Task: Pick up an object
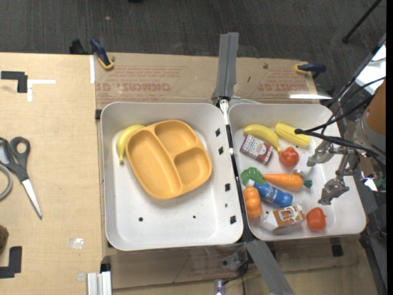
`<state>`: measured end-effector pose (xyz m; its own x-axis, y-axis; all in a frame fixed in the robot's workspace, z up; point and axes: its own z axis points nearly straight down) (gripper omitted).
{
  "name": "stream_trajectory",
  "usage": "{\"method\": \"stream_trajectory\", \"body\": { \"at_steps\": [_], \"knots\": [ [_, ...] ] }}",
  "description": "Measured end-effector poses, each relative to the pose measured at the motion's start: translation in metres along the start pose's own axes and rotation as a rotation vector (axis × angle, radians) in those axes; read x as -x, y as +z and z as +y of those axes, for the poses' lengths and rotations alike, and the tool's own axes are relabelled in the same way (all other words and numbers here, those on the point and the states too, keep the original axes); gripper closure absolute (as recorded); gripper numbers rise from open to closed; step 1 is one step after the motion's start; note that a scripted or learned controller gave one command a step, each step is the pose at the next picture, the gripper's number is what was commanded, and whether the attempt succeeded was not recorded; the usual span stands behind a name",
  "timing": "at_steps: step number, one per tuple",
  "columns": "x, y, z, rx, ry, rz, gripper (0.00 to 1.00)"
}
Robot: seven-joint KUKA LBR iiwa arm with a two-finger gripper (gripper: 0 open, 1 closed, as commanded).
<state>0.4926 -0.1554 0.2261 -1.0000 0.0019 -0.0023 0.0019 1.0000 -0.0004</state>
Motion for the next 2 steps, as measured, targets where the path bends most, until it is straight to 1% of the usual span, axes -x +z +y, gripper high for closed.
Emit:
{"method": "stream_trajectory", "body": {
  "at_steps": [1, 2],
  "knots": [
    [0.012, 0.115, 0.031, -0.006, -0.122, -0.018, 0.0],
    [0.037, 0.119, 0.048, -0.01, -0.111, -0.026, 0.0]
  ]
}}
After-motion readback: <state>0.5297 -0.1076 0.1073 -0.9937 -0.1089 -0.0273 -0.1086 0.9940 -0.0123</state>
